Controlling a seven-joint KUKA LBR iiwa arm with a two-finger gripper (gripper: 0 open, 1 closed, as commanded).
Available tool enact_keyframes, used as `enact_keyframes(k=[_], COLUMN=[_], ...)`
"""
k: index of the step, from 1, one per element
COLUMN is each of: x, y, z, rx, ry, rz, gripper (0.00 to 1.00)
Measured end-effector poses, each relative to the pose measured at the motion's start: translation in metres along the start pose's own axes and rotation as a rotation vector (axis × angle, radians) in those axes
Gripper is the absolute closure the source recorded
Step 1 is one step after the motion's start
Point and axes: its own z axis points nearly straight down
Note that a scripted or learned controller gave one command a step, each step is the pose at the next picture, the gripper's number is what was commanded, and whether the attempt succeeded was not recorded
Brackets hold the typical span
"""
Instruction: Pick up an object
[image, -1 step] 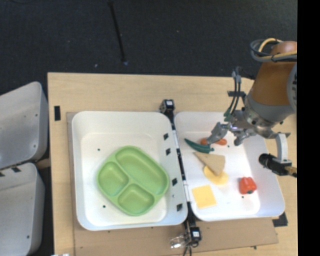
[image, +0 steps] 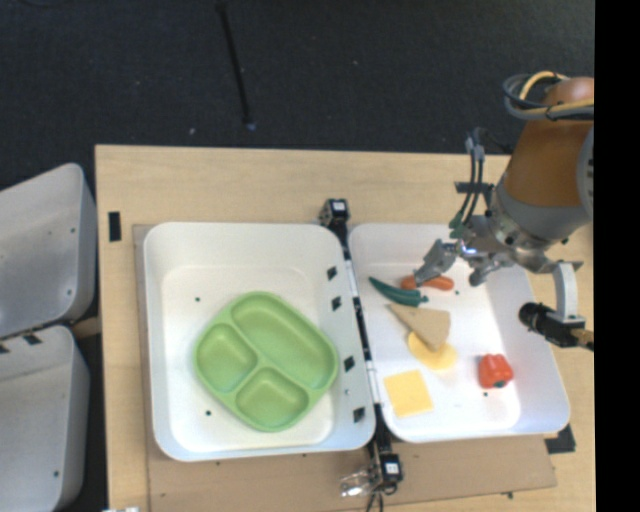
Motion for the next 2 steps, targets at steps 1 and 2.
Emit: enact_keyframes(k=[1,2], x=[-0.007,0.000], y=[-0.002,-0.003], z=[0.044,0.090], rx=[0.004,0.003], ry=[-0.001,0.000], rz=[0.002,0.005], gripper=[0.00,0.00])
